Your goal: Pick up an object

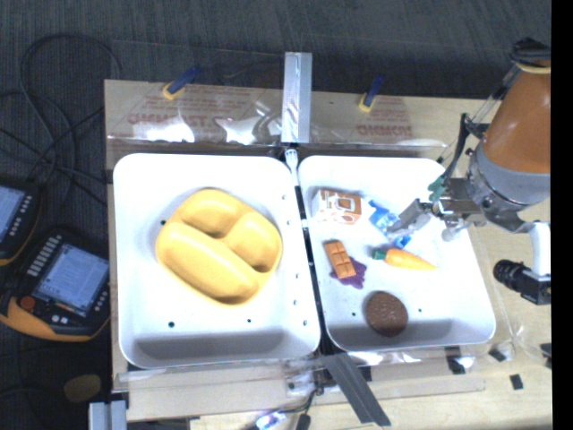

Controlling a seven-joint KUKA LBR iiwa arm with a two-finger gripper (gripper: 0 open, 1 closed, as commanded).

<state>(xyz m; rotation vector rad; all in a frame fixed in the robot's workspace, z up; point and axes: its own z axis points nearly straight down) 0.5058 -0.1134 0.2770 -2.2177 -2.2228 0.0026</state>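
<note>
Reaching in from the right, the arm [519, 133] hangs its gripper [407, 224] low over the right bin [466, 325], above the blue object [387, 219] near the bin's middle. Fingers: grey, slanted down-left; whether they are apart or closed I cannot tell, since they merge with the blue thing beneath. Nothing visibly held between them.

Candidates for the pick all lie loose in the right bin, apart enough for a finger on each side:
- toy carrot [407, 259], lying flat, just below the gripper, nearest it along with the blue object
- orange-and-white packet [337, 206], upper left of the bin
- small orange block [337, 256] resting on a purple piece [352, 274]
- brown round object [386, 313], near the front wall

Left bin [130, 330] holds a large yellow lumpy thing [218, 245], probably soft; it is far from the gripper and looks too wide for the fingers.

Judgement: approach stage, likely target the blue object or the carrot.

Hard to read: the blue object's shape, partly covered by the gripper; print on the packet is blurred; the arm's upper part is cut off at the frame edge.
</note>
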